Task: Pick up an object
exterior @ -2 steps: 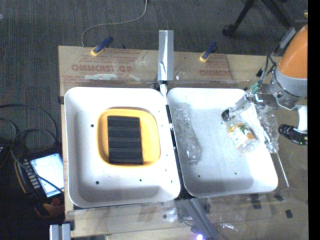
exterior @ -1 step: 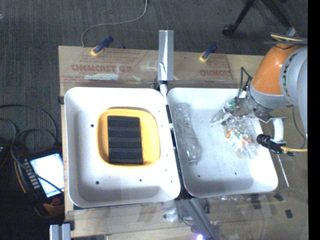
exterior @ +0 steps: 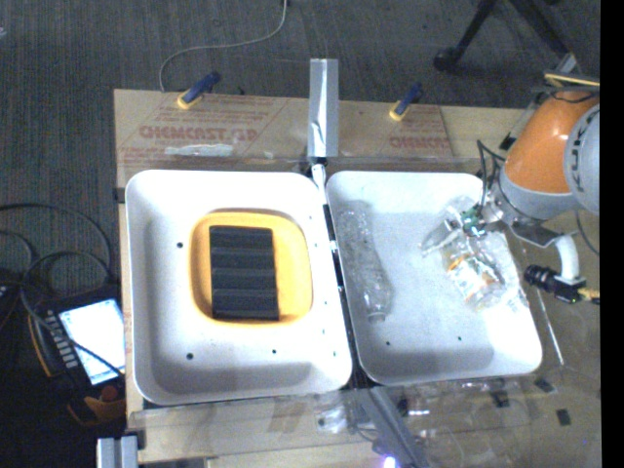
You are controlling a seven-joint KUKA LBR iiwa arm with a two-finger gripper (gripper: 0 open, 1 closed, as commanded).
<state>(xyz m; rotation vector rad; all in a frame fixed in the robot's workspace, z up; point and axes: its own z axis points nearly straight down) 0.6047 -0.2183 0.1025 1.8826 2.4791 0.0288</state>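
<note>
Here, two shallow white bins sit side by side on the worktop point(exterior: 146, 130), which is covered with a brown printed board. The left bin point(exterior: 156, 261) holds a yellow rectangular sponge with a dark ridged scrubbing pad on top point(exterior: 249, 269), lying roughly in the middle of the bin floor. The right bin point(exterior: 409, 359) holds two things. A clear crumpled plastic bottle point(exterior: 363, 261) lies lengthwise close to the bin's left wall. A crinkled transparent plastic packet with orange and white contents point(exterior: 476, 269) lies toward the bin's right side, well apart from the bottle.

The grey arm with its orange band point(exterior: 551, 154) leans in over the upper right corner of the right bin. Its end effector point(exterior: 466, 224) sits low at the upper end of the transparent packet and appears to be touching or just above the wrinkled plastic. Whether it is apart, together or clamped on the packet cannot be told, since the glare and folds of the plastic hide the tip.

Two blue and yellow clamps point(exterior: 198, 89) grip the far edge of the board.
</note>
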